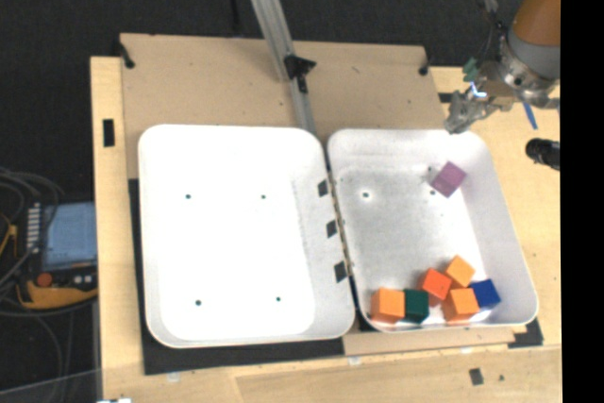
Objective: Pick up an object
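A purple block [447, 177] lies alone near the far right of the right bin [396, 231]. Along that bin's near edge sits a cluster of blocks: an orange one [390, 302], a green one [416, 304], more orange ones [436, 282] [461, 271] and a blue one [485, 293]. My gripper [460, 116] hangs over the bin's far right corner, up and slightly right of the purple block and apart from it. Nothing shows in its grasp.
The left bin [236, 231] lies beside the right one, joined by black clips [332, 226]. A slanted metal rail [269, 5] rises behind the bins. A blue box and cables [66, 241] sit off the bench's left edge.
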Controlling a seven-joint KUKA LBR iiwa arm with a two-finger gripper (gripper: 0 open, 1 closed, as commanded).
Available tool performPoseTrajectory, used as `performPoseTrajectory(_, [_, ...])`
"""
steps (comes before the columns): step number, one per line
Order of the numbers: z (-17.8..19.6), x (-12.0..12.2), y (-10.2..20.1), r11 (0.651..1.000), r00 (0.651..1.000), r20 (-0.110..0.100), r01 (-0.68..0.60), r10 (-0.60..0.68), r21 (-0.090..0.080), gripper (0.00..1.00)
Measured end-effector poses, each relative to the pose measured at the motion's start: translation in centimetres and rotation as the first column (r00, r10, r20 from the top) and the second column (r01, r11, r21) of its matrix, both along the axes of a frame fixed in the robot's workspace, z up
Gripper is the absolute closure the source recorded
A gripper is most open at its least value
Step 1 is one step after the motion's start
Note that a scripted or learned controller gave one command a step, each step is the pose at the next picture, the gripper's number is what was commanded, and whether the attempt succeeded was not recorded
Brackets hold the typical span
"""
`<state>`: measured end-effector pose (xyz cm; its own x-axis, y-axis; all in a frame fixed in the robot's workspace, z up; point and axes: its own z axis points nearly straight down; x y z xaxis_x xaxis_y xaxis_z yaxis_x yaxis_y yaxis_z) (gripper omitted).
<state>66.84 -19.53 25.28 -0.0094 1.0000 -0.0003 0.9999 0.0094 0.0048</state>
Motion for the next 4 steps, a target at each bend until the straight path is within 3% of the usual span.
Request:
performPoseTrajectory(3, [-1.0,-5.1,15.0,1.0,1.0,-0.006,0.003,-0.003,0.001,1.0])
performPoseTrajectory(4, [-0.1,-5.5,20.5,1.0,1.0,-0.002,0.001,-0.001,0.002,1.0])
